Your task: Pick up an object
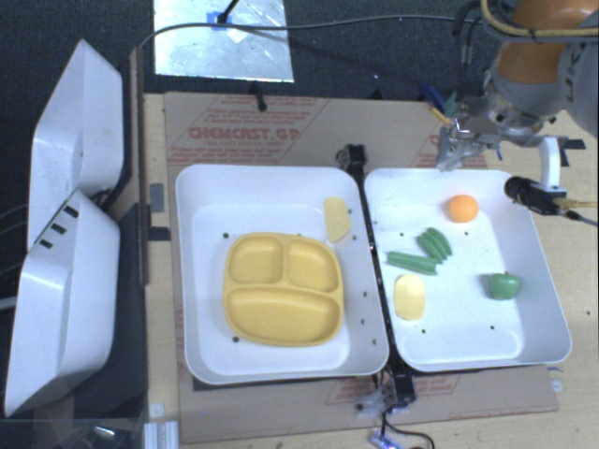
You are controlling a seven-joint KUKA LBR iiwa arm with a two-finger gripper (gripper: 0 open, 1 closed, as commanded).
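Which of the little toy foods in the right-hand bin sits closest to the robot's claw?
The orange ball. It lies near the bin's far edge, just below the gripper, while the green pieces and the pale yellow one sit farther down the bin.

2 white bins (281,181), 1 yellow divided tray (283,288), 2 pale yellow pieces (337,219), 2 green pods (433,242), 1 orange ball (461,209), 1 green pepper (504,286).

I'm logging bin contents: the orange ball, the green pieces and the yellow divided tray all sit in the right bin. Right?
Not quite. The camera view shows the yellow divided tray in the left bin. The orange ball and the green pieces do sit in the right bin.
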